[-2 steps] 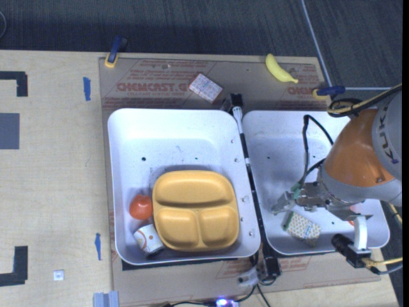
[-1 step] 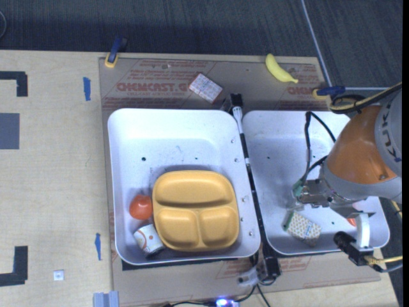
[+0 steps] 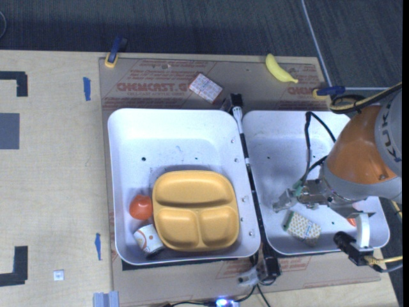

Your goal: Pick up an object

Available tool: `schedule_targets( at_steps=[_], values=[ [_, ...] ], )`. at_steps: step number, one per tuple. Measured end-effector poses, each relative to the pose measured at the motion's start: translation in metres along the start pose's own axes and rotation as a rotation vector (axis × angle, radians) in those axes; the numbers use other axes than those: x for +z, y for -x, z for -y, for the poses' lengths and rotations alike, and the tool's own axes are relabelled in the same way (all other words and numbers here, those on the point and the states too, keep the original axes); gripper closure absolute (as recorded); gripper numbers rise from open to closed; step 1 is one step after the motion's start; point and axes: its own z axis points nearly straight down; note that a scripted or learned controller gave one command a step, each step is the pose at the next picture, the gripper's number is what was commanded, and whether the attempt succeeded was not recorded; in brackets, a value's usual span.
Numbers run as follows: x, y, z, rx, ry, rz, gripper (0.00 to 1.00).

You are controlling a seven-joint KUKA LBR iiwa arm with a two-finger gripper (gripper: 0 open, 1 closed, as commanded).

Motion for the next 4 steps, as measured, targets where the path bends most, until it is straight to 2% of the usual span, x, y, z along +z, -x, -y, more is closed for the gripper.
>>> schedule_targets(
  at_steps=[1, 2, 3, 4],
  values=[
    [0.02, -0.001, 0.003, -0.001, -0.009, -0.002, 0.0],
    [0.01, -0.001, 0.001, -0.001, -0.005, -0.002, 1.0],
    [0.01, -0.001, 0.002, -0.001, -0.005, -0.002, 0.0],
    [0.02, 0.002, 0.003, -0.001, -0.01, -0.002, 0.0]
  ],
)
